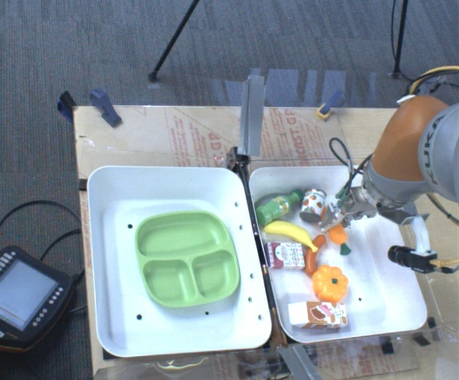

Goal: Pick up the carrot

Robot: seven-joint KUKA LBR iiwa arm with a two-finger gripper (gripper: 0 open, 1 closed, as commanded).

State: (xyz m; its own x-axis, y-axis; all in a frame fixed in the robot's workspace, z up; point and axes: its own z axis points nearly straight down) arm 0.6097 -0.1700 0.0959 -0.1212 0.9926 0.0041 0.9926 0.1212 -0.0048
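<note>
Gripper is down in the right bin, at the back-centre of the clutter, right over the carrot. Can't tell how far it's open, or whether anything is actually in it: the tool tip blurs into the objects below.

Carrot lies on the bin floor just right of the banana, green top pointing toward the bin's near side. A second slim orange piece sits just left of it, under the banana's end; could be another carrot-like item, too small to be sure.

Progress, as I read it: approach done, arm positioned on target. Grasp not confirmed, lift not done. Carrot looks to be resting in the bin.

Crowding risk: mug and banana sit close beside the grasp point.
</note>
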